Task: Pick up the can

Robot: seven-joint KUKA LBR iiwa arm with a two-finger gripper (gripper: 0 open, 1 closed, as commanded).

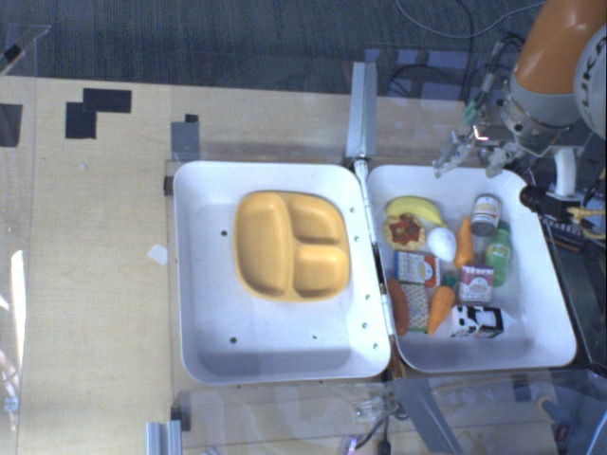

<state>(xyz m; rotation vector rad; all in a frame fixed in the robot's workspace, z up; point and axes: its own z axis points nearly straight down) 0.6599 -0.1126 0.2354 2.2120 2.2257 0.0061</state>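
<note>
The can [486, 213] is small and silver with a red-brown label. It stands upright near the back right of the right bin [541, 349], beside a carrot [464, 242] and above a green bottle [498, 254]. My gripper [471, 162] hangs over the back rim of that bin, a little behind and to the left of the can, under the orange-banded wrist. Its two fingers are spread open with nothing between them.
The right bin also holds a banana [414, 207], a white egg [441, 244], two small cartons [415, 268], a second carrot [440, 308], a sausage [397, 306] and a cow-patterned box [477, 321]. A yellow divided tray [289, 245] lies in the left bin [204, 349].
</note>
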